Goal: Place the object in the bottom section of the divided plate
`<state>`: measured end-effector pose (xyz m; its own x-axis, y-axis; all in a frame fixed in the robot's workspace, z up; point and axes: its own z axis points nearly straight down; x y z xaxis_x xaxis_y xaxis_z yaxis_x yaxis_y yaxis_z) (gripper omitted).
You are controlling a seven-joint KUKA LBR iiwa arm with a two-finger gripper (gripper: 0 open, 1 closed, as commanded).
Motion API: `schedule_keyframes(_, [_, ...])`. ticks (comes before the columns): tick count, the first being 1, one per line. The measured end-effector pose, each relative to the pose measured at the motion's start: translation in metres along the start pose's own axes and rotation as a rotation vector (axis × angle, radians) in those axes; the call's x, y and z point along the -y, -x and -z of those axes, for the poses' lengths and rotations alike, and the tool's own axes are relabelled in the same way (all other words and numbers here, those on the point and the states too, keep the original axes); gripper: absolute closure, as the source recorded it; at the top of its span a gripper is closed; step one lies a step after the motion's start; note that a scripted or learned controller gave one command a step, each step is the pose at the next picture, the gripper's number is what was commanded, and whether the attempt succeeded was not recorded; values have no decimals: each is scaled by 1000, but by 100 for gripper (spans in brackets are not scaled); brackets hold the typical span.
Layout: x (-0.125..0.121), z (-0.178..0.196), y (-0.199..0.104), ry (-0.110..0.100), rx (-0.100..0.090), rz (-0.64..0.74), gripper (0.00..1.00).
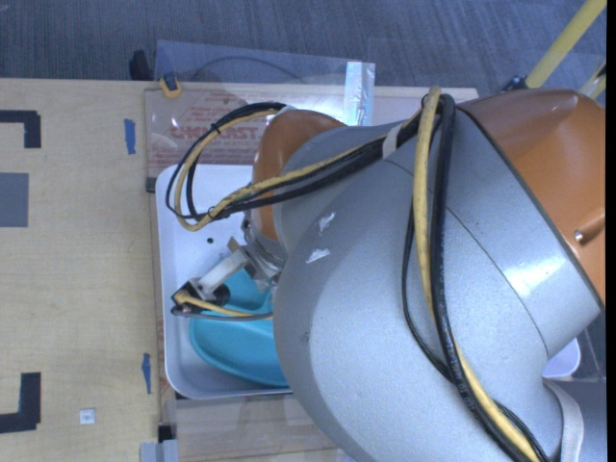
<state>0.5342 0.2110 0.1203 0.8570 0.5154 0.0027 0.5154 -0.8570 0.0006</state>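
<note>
A blue divided plate (236, 346) lies in the near part of the left white bin (179, 248). Part of its rim and one curved section show; the arm covers the rest. My grey arm with its orange band (294, 152) reaches across from the right and hangs over the bin, hiding most of it. The gripper end sits low over the plate's upper edge, around the pale bracket, and its tips are hidden from this camera. No loose object shows between them or on the plate's visible part.
A clear plastic sheet with red print (207, 123) lies along the bin's far edge. Pale wooden bench (77, 287) with black and blue marks spreads to the left. The arm's body blocks the right bin.
</note>
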Motion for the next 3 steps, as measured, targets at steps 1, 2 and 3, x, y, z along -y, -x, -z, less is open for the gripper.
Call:
schedule_keyframes(1, [-11, 69, -45, -1, -1, -201, 100])
schedule_keyframes(2, [-44, 16, -95, 0, 8, -203, 100])
schedule_keyframes(3, [-52, -12, -113, -1, 2, -339, 100])
